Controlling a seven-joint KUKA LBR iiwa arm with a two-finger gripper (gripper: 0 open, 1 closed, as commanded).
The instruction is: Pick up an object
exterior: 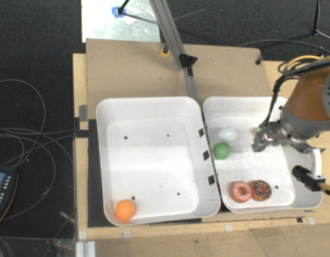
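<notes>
The gripper (262, 141) hangs low over the right bin (245, 107), toward its right side, at the end of the grey arm (309, 116) with its orange band that comes in from the right edge. From where I stand I cannot tell how the gripper is set, and nothing can be seen in its hold. Just to its left, apart from it, a pale white object (227, 135) lies on the bin floor, and right below that sits a green ball (222, 150), close against the wall that divides the two bins. Nearer the front of the same bin, two doughnuts lie side by side and touching: a pink doughnut (240, 191) on the left and a brown doughnut (261, 190) on the right. The left bin (148, 107) holds an orange ball (125, 210) in its front left corner, well apart from everything else. Both bins rest on a brown bench (132, 63), and black cables (25, 143) trail over the dark floor to the left.
</notes>
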